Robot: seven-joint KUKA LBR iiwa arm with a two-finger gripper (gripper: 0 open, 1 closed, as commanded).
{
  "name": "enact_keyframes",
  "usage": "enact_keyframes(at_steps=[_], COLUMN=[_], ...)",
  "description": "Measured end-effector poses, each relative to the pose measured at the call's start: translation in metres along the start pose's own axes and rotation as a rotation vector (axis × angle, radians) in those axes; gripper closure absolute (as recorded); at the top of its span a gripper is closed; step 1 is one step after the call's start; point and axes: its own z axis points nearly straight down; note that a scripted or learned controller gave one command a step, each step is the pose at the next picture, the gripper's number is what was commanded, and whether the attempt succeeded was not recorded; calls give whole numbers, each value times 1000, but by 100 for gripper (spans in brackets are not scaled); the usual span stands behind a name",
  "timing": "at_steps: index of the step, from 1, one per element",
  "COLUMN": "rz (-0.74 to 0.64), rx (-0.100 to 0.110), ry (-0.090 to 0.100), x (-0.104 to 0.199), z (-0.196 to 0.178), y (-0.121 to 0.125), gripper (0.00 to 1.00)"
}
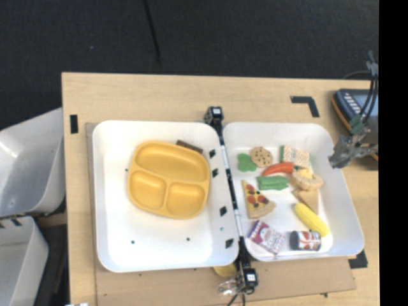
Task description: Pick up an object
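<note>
Nearest the camera, along the lower wall of the right bin [347, 231], lie a purple packet [264, 237] and a small can [306, 240] on its side, its long axis running left-right. Just above them a corn cob [311, 218] slants from upper left to lower right, and a pizza slice [256, 199] points up toward the divider between the bins.

Further back the toys crowd together: a green piece [274, 183], a red pepper [278, 168] lying almost level, a tan bread-like lump [306, 182] touching its neighbours, then a cookie [260, 155], a green leaf shape [245, 162] and a pale cracker [294, 155] near the far wall.

The left bin [111, 234] carries a yellow divided plate [169, 179] (no part of the pick, by the look of it).

The gripper [344, 152] sits at the right rim of the right bin, about level with the pepper and cracker, and nothing shows between its fingers; whether they stand apart or closed cannot be told at this size.

So every candidate lies to the left of the gripper in this view, and most lie nearer the camera too. The closest are the bread lump and the cracker, just inside the rim. The corn and the can stand more apart from their neighbours, which would likely make a cleaner grasp, with the fingers set across the long axis rather than along it.
</note>
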Motion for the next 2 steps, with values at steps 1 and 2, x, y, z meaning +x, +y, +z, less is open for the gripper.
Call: enact_keyframes(at_steps=[1,2], rz=[0,-6], rx=[1,1], ry=[0,-1], x=[0,-1], z=[0,-9], y=[0,1], gripper=[0,100])
